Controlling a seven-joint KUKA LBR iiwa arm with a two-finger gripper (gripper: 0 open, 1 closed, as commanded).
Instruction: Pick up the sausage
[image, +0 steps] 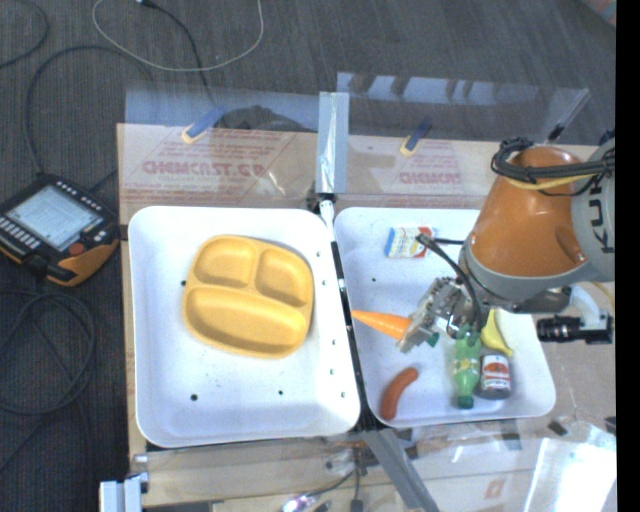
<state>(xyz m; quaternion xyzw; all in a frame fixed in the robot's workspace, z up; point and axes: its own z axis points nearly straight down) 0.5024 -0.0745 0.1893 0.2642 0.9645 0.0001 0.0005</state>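
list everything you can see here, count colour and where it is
sausage: 1, reddish brown, near front edge of the right bin, apart from the gripper
carrot: 1, orange, right bin by its left wall
green bottle: 1, green, right bin, front right
small jar: 1, dark with red label, right of the green bottle
banana: 1, yellow, right bin, partly under the arm
small carton: 1, white with blue and red, back of the right bin
divided plate: 1, yellow, three compartments, middle of the left bin
bins: 2, white, side by side on the bench
teach pendant: 1, black and orange, on the floor left of the bench
arm: 1, grey with orange band, over the right bin
gripper: 1, metallic, above the carrot's right end
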